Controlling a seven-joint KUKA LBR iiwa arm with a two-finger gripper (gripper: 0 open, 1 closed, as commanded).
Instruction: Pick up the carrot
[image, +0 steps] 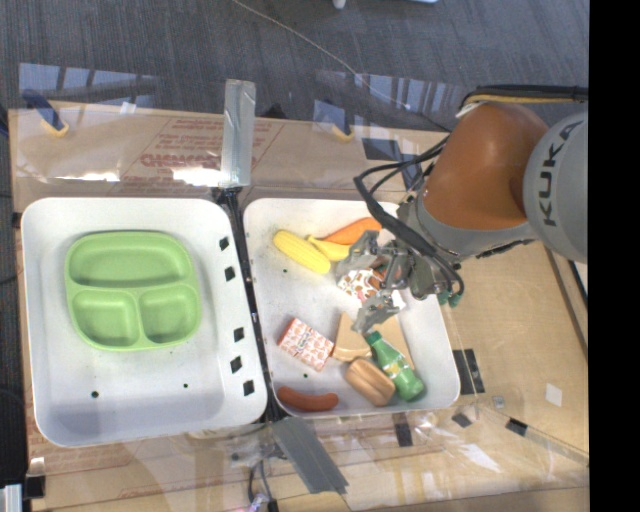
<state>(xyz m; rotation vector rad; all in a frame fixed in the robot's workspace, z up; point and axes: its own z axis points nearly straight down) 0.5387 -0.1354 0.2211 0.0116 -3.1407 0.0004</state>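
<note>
The carrot (349, 232) lies orange near the far wall of the right bin (437, 330), its right end hidden under the arm's wrist. My gripper (368, 283) hangs just in front of it, low over the bin's middle right. The fingers (359, 253) stand apart, so the gripper is open. A small red-and-white packet (355, 285) lies beneath the gap, and nothing is gripped. The carrot sits beside the far finger, outside the gap.
A yellow corn cob (300, 252) and a yellow banana (330, 249) lie left of the carrot. A red-white box (305, 343), tan wedge (349, 342), green bottle (396, 366), bun (368, 381) and sausage (308, 400) fill the near part. The left bin (60, 400) holds a green divided tray (133, 289).
</note>
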